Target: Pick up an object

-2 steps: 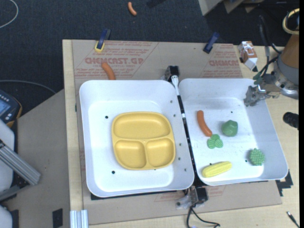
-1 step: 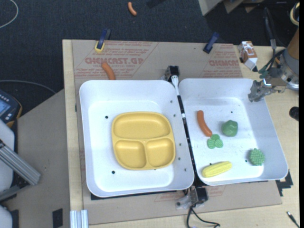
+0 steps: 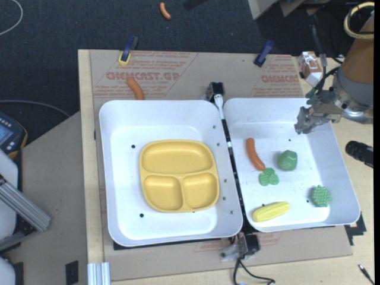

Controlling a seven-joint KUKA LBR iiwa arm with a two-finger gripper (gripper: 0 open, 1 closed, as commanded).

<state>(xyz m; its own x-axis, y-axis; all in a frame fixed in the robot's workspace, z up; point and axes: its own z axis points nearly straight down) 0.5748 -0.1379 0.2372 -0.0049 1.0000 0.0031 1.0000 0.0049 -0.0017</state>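
— While the gripper (image 3: 304, 125) hangs over the right bin's (image 3: 338, 159) far right corner, what does it hold?

— I can't tell how its fingers stand; I see nothing between them.

— And the objects?

— 5 in that bin: a sausage (image 3: 255, 154), green pepper (image 3: 287, 160), broccoli (image 3: 268, 177), corn cob (image 3: 271, 211), and a bumpy green piece (image 3: 320, 196). The yellow divided tray (image 3: 178, 175) sits in the left bin (image 3: 116, 159).
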